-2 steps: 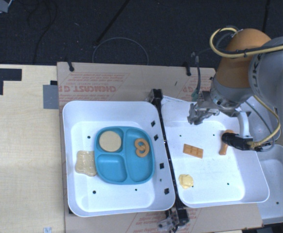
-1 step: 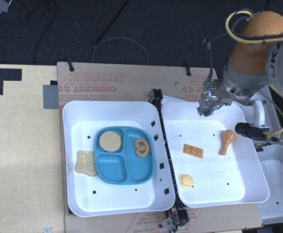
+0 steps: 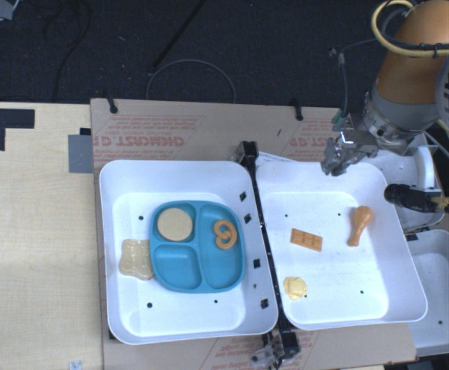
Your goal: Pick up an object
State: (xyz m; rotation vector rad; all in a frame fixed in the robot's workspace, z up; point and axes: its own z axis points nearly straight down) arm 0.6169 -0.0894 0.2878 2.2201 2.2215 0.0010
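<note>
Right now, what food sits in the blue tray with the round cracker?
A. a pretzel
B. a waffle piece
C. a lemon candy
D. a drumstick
A: the pretzel lies in the blue tray's upper right compartment, beside the round cracker.

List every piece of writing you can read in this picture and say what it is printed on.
"CHEMCRZT": red print, upside down, on the cardboard sheet behind the left bin; my reading is uncertain.
More red print at the sheet's upper right and along its front edge: too blurred to read.
No writing shows on the blue tray or the food.
</note>
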